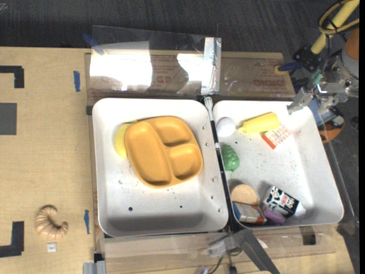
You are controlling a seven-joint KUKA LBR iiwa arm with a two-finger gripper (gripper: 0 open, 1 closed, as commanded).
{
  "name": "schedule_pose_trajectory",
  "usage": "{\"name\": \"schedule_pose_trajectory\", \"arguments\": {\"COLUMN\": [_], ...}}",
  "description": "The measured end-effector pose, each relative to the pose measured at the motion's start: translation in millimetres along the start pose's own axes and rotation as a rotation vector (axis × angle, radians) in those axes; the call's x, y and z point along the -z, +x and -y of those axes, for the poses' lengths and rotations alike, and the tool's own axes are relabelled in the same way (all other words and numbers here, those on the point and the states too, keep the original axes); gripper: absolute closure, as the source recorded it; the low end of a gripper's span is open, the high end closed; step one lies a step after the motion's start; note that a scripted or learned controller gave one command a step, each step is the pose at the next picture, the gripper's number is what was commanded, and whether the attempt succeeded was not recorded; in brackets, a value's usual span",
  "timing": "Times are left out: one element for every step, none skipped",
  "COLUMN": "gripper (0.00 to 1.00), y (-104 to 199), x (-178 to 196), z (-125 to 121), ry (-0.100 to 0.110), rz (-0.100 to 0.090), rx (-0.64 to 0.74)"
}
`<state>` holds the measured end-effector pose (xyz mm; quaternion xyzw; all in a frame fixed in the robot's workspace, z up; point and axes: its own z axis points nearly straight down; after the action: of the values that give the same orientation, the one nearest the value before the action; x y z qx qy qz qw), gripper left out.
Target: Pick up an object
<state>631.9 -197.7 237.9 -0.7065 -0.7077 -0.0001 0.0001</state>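
At the far right corner of the right bin, the gripper hangs just above the rim, and whether it is spread or pressed together cannot be told; nothing can be seen between its tips. Nearest to it, just inside that corner, lies a yellow tube with its long axis running along the far wall, and touching it an orange and white packet. Farther along that wall sits a white ball, with a green toy below it. At the near edge lie a tan disc and a black and white box. An orange tray occupies the left bin. Both bins rest on the desk.
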Motion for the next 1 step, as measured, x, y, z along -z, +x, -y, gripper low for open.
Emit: {"name": "schedule_pose_trajectory", "arguments": {"gripper": [0.0], "y": [-14.0], "x": [-139.5], "z": [43.2], "ry": [-0.01], "rz": [-0.009], "rx": [0.133]}}
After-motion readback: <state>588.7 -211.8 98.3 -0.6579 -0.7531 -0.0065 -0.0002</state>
